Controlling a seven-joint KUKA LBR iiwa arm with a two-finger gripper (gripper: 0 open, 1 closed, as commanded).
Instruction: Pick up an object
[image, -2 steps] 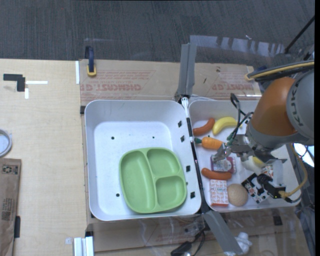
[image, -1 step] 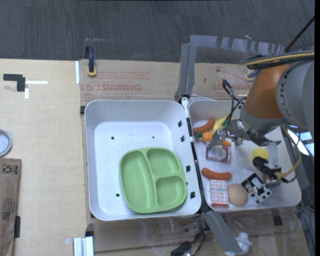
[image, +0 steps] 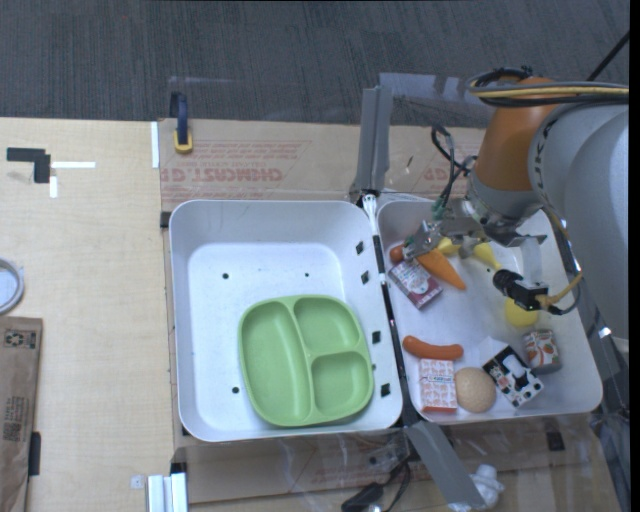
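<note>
Now the gripper (image: 436, 238) is down in the right bin (image: 570, 400), at its far end, just beside the toy carrot (image: 441, 268) and a red packet (image: 415, 284); whether it is spread or pinching anything I cannot tell, the wrist masks it. Nearer than the carrot lie a sausage (image: 433, 349), a bread roll (image: 475, 389), a small red-and-white carton (image: 437, 386) and a cow-print box (image: 514, 376), while the green divided plate (image: 303, 358) sits well left of it in the left bin (image: 200, 240). I judge this the grasp step, carrot the likely target: next it needs a firm close and a straight lift clear of the packet.
</note>
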